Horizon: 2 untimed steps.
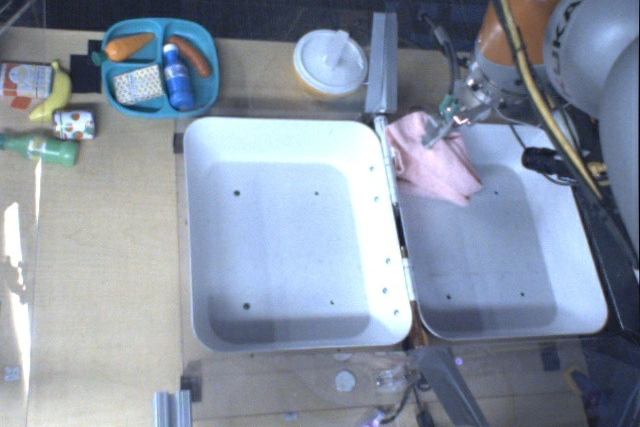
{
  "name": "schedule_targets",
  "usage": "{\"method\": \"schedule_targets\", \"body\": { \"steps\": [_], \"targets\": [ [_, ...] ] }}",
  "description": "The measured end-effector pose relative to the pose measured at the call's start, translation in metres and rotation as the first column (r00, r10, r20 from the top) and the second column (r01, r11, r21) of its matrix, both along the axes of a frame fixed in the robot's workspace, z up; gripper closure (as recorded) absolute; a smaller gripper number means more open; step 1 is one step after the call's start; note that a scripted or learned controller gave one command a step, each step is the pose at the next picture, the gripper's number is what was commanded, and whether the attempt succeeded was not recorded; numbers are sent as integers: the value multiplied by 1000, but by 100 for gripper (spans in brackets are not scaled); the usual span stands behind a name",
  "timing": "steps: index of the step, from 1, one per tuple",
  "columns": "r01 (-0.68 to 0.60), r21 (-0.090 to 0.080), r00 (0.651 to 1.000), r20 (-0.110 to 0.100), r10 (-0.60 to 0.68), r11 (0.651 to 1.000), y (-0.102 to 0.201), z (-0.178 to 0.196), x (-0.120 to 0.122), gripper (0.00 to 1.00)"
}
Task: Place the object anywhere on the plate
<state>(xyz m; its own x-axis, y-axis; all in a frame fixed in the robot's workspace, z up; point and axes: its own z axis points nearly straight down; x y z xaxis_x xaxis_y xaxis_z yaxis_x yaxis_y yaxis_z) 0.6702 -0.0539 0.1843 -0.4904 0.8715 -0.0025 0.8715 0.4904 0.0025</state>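
Note:
A crumpled pink cloth lies in the upper left corner of the right bin, leaning against the wall between the bins. My gripper reaches in from the right and sits at the cloth's top edge, touching it. The blue divided plate stands on the bench beyond the left bin, at the far left. It holds an orange carrot toy, a blue bottle, a hot dog toy and a checked piece.
The left bin lies between the cloth and the plate. A white lidded cup stands behind the bins. A banana, a small can, a green bottle and a box sit left of the plate.

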Motion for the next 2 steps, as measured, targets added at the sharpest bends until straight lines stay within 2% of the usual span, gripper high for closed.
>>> {"method": "schedule_targets", "body": {
  "steps": [1, 2],
  "targets": [
    [-8, 0, 1000, 1, 8, 1000, 2, 40, 2, 100],
    [-401, 0, 916, 0, 401, 916, 45, 48, -21, 100]
  ]
}}
